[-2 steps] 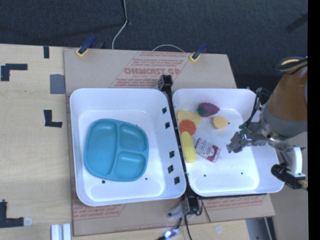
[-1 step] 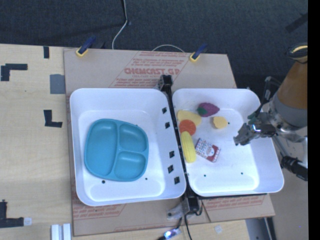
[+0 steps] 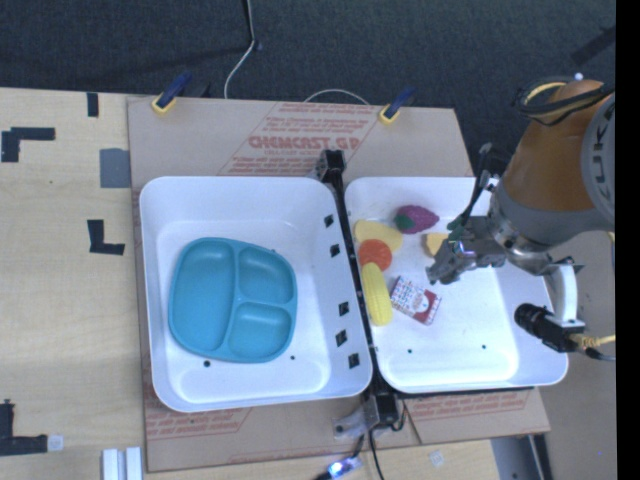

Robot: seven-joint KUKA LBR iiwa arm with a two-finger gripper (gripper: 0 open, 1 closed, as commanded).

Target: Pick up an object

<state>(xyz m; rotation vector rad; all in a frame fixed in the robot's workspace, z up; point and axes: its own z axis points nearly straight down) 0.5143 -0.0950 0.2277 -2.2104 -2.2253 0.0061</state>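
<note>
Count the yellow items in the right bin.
3, maybe more hidden under the gripper: a yellow piece by the divider, a long yellow corn-like item below it, and a small yellow wedge beside the gripper, all in the right bin.

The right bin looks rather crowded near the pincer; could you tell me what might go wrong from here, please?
The pincer hovers by the red-and-white packet and a small yellow piece; it could close between them and miss both.

The corn cob, red ball and purple toy lie close together near the divider, so descending there may nudge neighbours.
</note>
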